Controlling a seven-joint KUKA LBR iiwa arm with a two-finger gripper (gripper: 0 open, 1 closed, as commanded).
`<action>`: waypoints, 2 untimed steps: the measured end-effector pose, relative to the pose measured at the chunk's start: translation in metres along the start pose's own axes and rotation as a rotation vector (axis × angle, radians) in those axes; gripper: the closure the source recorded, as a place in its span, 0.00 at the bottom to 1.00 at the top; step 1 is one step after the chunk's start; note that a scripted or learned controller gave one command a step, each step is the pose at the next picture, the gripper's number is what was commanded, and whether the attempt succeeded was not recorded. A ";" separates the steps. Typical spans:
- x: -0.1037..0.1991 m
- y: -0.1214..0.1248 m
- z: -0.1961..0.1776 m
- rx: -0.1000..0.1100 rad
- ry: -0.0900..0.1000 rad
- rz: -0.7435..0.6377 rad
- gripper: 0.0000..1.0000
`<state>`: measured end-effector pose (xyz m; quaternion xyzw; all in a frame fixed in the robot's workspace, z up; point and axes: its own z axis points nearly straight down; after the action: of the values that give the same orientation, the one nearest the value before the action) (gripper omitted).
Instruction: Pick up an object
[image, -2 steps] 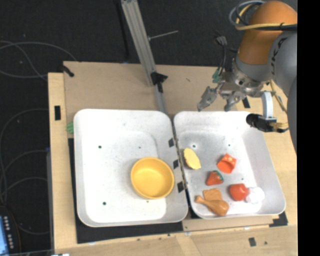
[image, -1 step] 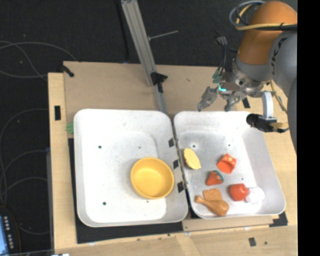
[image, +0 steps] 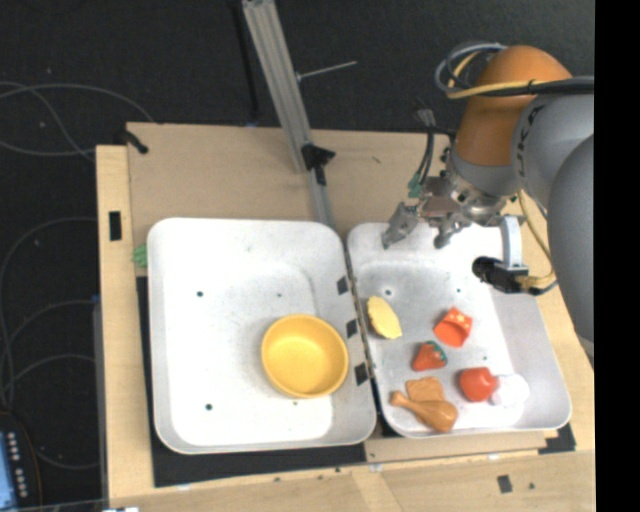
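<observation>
My gripper (image: 421, 231) hangs over the far edge of the right bin (image: 525, 310), open, with nothing between its two grey fingers. Below it in that bin lie a pale yellow piece (image: 383, 318) near the left wall, an orange-red block (image: 453, 328), a small strawberry-like toy (image: 429, 355), a red toy (image: 477, 383) beside a white piece, and a brown drumstick (image: 428, 405) at the near edge. A yellow bowl (image: 304, 355) stands in the left bin (image: 210, 300).
A slanted metal pole (image: 287, 95) with a black clamp rises behind the bins. A black connector and cable (image: 500, 272) hang by the wrist over the right bin. The bench's wooden board (image: 220, 165) surrounds both bins.
</observation>
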<state>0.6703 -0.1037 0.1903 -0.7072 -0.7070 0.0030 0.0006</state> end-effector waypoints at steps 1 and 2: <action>-0.008 0.007 0.054 0.000 -0.001 0.003 0.00; -0.010 0.007 0.091 -0.002 -0.001 0.004 0.00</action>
<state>0.6765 -0.1140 0.0992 -0.7085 -0.7057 0.0027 -0.0007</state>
